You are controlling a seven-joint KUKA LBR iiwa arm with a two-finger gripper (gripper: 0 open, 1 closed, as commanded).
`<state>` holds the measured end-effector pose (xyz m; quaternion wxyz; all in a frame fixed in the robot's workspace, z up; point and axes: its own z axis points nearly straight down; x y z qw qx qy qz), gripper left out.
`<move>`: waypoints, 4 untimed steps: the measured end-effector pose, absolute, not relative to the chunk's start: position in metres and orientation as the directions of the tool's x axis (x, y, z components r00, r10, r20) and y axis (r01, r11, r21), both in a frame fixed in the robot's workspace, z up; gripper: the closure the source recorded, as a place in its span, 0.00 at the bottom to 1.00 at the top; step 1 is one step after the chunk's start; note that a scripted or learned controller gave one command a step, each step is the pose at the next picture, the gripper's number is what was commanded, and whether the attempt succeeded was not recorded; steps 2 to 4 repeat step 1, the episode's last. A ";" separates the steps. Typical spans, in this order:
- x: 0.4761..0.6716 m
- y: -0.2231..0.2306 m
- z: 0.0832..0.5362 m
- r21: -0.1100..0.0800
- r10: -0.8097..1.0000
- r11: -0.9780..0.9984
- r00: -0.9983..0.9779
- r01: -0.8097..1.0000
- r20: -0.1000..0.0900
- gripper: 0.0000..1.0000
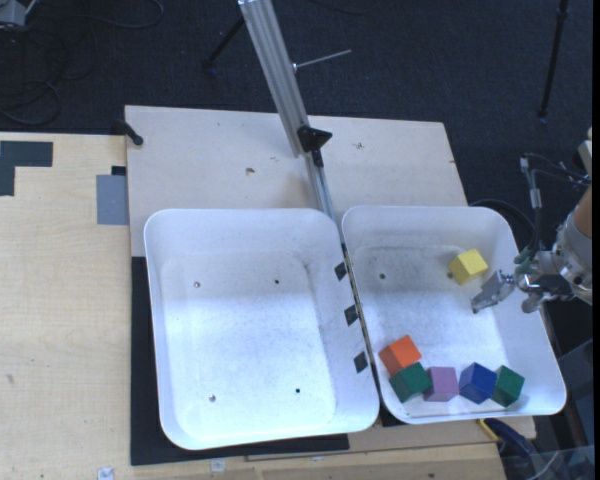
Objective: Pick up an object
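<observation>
Yellow block, just left of pincer

This looks like a robotics lab. 2 shallow white bins sit side by side on a pale board over a plywood bench, with an aluminium rail slanting up between them. Dark carpet lies behind, crossed by cables and a stand's legs. Small coloured test blocks lie in the right-hand bin, and a robot gripper reaches in from the right.
</observation>
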<state>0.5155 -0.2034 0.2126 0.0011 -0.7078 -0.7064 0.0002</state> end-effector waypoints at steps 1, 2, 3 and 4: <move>0.502 -0.209 0.089 0.000 1.000 -0.001 0.001 1.000 0.001 0.00; 0.502 -0.209 0.089 0.000 1.000 -0.001 0.001 1.000 0.001 0.00; 0.502 -0.209 0.089 0.000 1.000 -0.001 0.001 1.000 0.001 0.00; 0.502 -0.209 0.089 0.000 1.000 -0.001 0.001 1.000 0.001 0.00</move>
